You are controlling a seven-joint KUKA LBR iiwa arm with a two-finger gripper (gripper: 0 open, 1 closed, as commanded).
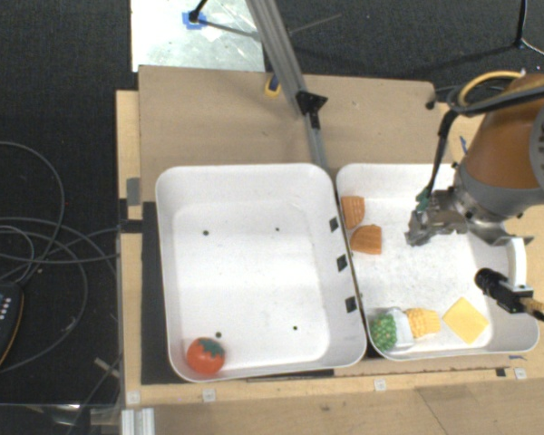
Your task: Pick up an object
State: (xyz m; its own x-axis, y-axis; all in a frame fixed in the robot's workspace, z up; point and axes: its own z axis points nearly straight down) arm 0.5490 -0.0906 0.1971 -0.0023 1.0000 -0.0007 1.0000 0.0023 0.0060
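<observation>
The table (381, 107) carries two white bins side by side. The left bin (254, 270) has a tomato (205, 355) in its near left corner. Over the right bin (435, 270) hangs the arm (512, 152), its end effector (423, 229) low above the bin's middle; I cannot tell how it is set, and nothing shows in it. Two orange pieces (360, 226) lie by the bin's left wall. Along the near wall sit a cheese slice (466, 319), corn (423, 322) and something green (383, 331).
</observation>
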